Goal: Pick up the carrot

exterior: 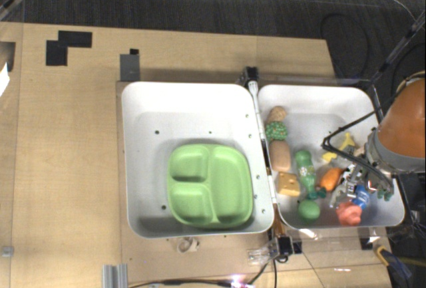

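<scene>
Carrot: a small orange tapered plastic carrot [330, 179] is seen lying in the right shallow white bin [319, 104], in its right half, tilted.
Tool: the dark metal tool [351, 181] is placed low over the right bin, just beside the carrot on its right; whether anything is grasped cannot be told, as the tip is lost among cables and toys.
Arm: the grey arm with an orange band [406, 124] is seen entering from the right edge, above the bin's right wall.
Near neighbours: a yellow toy piece [347, 142] is found just above the carrot; a red-pink rounded toy [349, 214] and a small blue item [361, 196] lie below the tool.
Centre of bin: a green translucent bottle-shaped toy [304, 167] lies left of the carrot, with a round green ball-like toy [308, 210] below it.
Left column: a brown rounded toy [277, 113], a green knobbly toy [275, 130], a tan sausage-shaped toy [281, 157] and a yellow cheese-like wedge [288, 183] are lined along the bin's left wall.
Left bin: a light green plastic divided plate [210, 182] is set in the left shallow white bin [186, 104].
Bench: both bins are carried on the tan wooden bench [60, 167].
</scene>
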{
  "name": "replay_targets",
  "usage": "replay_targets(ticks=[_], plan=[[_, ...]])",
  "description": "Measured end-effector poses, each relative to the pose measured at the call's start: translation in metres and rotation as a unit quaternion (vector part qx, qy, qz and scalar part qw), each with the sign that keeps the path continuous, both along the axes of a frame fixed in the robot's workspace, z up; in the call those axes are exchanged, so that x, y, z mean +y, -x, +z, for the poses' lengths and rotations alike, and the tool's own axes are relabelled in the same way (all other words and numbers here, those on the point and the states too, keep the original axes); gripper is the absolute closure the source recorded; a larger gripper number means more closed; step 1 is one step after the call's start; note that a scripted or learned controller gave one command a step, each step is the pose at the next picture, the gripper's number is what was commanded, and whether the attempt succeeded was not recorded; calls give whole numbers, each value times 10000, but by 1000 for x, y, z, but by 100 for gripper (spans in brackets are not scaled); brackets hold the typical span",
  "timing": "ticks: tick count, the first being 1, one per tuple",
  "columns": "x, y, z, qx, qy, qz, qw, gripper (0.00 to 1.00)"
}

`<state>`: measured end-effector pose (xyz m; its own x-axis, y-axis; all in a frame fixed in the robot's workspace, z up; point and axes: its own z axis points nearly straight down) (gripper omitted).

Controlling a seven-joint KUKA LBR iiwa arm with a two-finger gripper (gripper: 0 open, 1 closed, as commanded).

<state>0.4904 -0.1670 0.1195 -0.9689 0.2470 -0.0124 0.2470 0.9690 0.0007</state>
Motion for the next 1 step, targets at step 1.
replay_targets(ticks=[1], plan=[[7,-1,59,-18,1,-236,9997,0]])
